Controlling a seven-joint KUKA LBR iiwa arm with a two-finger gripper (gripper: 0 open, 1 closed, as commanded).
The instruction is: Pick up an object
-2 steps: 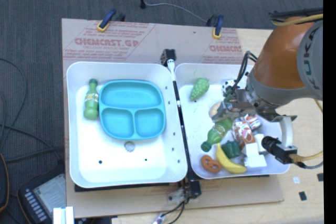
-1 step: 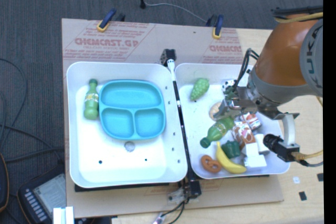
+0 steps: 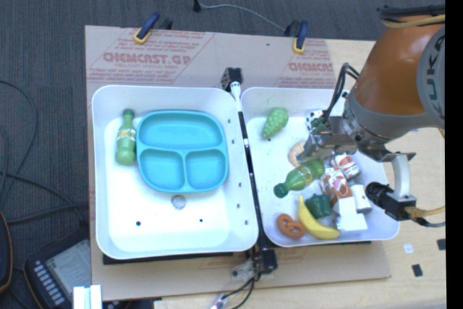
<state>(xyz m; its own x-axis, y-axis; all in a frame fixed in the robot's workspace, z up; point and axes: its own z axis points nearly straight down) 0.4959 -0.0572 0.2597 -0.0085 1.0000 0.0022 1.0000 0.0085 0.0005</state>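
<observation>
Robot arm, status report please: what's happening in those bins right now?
Gripper low in right bin, over green bottle; grip unconfirmed. Banana, pretzel crowd nearby. Blue tray in left bin.

The board [image 3: 217, 58] under the bins bore red print: "CHEMCAST GP" read at its far left, and a second, partly hidden run of the same lettering at the right.

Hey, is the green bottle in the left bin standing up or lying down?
Lying down. The green bottle rests on its side on the left bin floor, its length running alongside the blue tray, cap toward the far wall.
</observation>
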